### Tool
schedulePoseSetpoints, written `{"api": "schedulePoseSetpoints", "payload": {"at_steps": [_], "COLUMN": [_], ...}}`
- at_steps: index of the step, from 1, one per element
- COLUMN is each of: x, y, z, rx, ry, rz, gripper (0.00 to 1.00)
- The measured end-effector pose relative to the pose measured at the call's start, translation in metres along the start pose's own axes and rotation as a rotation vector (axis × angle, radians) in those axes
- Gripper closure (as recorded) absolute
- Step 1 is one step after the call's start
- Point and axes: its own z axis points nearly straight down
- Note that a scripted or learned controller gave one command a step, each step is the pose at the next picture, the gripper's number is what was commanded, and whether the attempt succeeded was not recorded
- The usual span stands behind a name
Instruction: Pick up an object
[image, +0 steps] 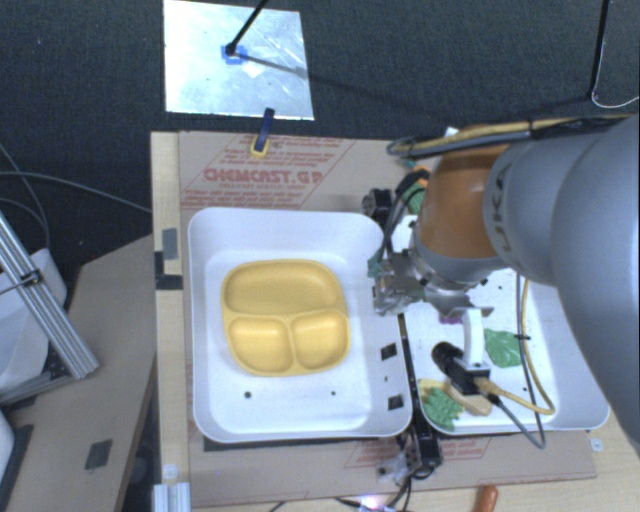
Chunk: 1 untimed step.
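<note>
Gripper (395, 292) sits low over the seam between the two bins, tucked under the grey arm (560, 210) — whether it is open or closed cannot be told. Left bin (215, 400) holds a yellow divided plate (285, 315). Right bin (575, 400) holds a green leaf-like piece (503, 348) and a second green piece (440, 405) at its near edge.

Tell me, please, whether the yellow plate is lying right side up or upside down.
Right side up: the yellow plate shows its three hollow compartments, all empty.
</note>
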Motion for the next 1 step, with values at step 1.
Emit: {"api": "schedulePoseSetpoints", "payload": {"at_steps": [1], "x": [0.0571], "y": [-0.0097], "z": [-0.1846], "rx": [-0.014], "ry": [0.007], "rz": [-0.013], "gripper": [1.00]}}
